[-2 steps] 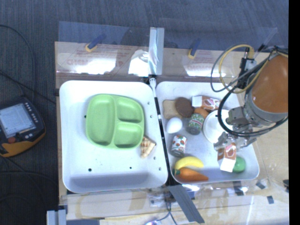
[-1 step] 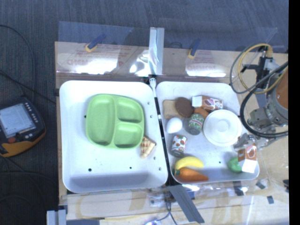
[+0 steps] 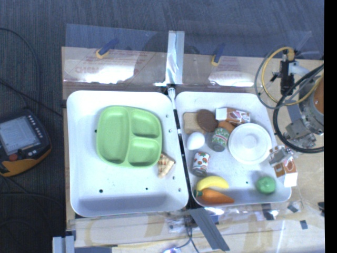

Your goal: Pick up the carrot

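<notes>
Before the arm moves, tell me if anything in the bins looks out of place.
Two things stand out. A small carton sits on the right bin's right rim, half out of it. A waffle wedge lies alone beside the green plate in the left bin, not on it.

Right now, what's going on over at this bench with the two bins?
A grey robot arm reaches in at the right bin's edge, its pincer hovering near the rim. The carrot it's after lies untouched at that bin's front, beside a banana. The left bin holds a green divided plate.
</notes>
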Controlling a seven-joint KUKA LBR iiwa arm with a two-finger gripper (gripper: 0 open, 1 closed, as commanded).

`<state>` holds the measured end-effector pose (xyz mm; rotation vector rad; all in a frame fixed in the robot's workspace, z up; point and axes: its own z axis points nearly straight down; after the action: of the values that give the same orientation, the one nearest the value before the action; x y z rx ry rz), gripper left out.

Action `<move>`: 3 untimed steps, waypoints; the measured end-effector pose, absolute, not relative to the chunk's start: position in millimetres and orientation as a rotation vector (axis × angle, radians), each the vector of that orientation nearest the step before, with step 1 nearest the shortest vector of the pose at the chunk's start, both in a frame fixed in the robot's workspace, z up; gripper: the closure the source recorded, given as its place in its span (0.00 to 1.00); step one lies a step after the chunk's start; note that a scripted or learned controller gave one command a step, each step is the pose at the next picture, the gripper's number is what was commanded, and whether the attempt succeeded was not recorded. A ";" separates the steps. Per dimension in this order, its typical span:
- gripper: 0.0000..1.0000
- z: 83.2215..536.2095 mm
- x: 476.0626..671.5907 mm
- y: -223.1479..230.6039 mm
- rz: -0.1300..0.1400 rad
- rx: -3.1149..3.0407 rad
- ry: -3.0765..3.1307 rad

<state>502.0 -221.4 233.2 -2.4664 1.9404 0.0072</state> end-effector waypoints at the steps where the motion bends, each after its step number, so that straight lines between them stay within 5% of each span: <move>1: 1.00 244.5 530.9 -208.5 0.007 -2.708 1.583; 3: 1.00 183.9 584.3 -190.2 0.010 -2.943 1.082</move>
<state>584.3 -190.2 183.9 -2.9431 1.0824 0.0098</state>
